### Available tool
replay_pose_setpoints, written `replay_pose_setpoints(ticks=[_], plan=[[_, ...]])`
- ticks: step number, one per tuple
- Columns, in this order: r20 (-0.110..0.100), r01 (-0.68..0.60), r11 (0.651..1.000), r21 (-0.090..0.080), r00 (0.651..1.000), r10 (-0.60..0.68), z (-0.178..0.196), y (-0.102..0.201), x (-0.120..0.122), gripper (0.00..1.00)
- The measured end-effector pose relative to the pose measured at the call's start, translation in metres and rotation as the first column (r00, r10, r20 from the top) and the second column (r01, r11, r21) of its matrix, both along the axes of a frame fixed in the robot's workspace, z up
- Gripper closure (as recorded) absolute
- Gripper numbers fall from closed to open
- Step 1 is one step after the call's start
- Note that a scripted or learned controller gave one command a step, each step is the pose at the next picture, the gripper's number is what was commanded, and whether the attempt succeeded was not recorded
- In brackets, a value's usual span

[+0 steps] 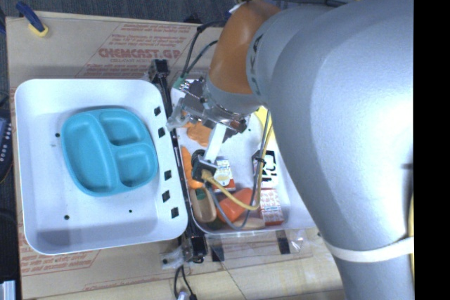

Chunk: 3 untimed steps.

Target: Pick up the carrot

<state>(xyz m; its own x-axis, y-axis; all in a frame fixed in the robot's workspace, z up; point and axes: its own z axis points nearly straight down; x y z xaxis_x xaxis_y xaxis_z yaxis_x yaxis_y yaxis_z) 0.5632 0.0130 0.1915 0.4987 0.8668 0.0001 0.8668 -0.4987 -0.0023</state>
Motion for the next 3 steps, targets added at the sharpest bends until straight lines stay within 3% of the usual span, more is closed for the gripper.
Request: replay_pose_setpoints(ticks=[1,2,3], plan=[[0.000,-0.302,0.953,-0.002,0.953,0.302,0.000,-0.043,0.041,0.00],[-0.004,-0.174,0.985,0.001,0.985,0.174,-0.001,-0.031,0.004,0.00],[-0.004,-0.270,0.963,0.001,0.963,0.270,-0.001,-0.026,-0.045,0.00]])
